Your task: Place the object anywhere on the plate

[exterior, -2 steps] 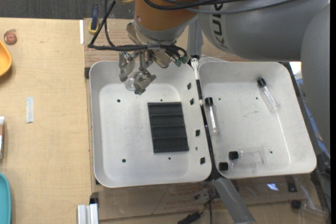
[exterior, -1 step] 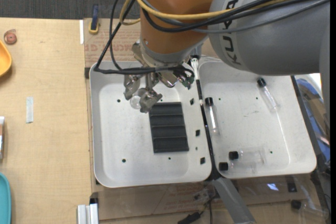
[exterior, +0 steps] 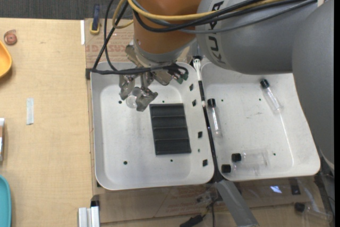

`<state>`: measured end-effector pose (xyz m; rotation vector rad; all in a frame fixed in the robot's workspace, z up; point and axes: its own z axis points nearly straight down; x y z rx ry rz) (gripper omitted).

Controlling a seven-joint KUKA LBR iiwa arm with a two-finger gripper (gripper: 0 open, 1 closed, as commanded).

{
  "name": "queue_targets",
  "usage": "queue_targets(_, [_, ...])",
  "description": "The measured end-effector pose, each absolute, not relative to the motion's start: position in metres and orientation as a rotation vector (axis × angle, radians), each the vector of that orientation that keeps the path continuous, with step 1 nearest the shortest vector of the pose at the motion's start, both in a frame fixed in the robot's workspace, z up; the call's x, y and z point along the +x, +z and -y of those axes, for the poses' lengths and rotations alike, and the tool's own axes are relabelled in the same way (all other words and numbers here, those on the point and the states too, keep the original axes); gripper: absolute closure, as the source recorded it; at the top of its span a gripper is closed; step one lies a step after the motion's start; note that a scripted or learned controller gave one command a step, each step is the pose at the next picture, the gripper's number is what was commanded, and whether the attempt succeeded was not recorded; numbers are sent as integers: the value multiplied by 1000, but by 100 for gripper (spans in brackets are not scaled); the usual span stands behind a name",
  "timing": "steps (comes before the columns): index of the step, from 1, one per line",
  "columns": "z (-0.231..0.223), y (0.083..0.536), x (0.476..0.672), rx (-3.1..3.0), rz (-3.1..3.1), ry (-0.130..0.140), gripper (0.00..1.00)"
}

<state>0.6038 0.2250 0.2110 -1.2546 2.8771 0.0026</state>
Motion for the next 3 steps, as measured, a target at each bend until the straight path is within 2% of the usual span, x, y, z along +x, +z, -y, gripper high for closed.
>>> queue_targets(1, [-214,242,497,-1339,-2840,1,100])
queue_targets(2, [-214,242,498,-1339,-2840,1,0])
queue_targets(3, [-205,107,486,-844,-3029,0,0])
